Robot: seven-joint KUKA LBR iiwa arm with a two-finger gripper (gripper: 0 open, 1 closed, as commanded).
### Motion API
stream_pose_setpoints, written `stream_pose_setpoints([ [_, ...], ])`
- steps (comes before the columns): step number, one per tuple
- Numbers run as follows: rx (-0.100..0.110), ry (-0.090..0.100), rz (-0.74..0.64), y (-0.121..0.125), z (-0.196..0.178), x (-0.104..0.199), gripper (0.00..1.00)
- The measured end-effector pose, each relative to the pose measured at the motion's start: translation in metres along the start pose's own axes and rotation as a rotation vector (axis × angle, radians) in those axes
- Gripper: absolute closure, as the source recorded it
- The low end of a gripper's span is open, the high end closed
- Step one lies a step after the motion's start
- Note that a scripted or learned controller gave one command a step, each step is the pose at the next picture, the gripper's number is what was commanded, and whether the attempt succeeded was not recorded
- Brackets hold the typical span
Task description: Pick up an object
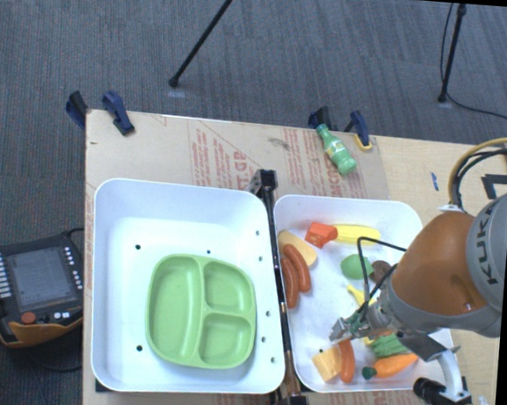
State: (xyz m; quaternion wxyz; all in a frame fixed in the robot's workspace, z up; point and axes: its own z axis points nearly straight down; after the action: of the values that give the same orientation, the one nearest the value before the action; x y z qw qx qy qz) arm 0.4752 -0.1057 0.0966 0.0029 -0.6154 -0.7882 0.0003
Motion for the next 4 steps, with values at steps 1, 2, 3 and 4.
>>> stream_pose_setpoints([
  [1,-0.003,-0.003,-0.060,0.021,-0.091,0.080,1.00],
  [2,-0.003,-0.004,-0.371,0.030,-0.113,0.119,1.00],
  [3,-0.003,-0.004,-0.369,0.030,-0.113,0.118,0.00],
  [4,0.000,-0.003,-0.530,0.033,-0.090,0.130,0.00],
])
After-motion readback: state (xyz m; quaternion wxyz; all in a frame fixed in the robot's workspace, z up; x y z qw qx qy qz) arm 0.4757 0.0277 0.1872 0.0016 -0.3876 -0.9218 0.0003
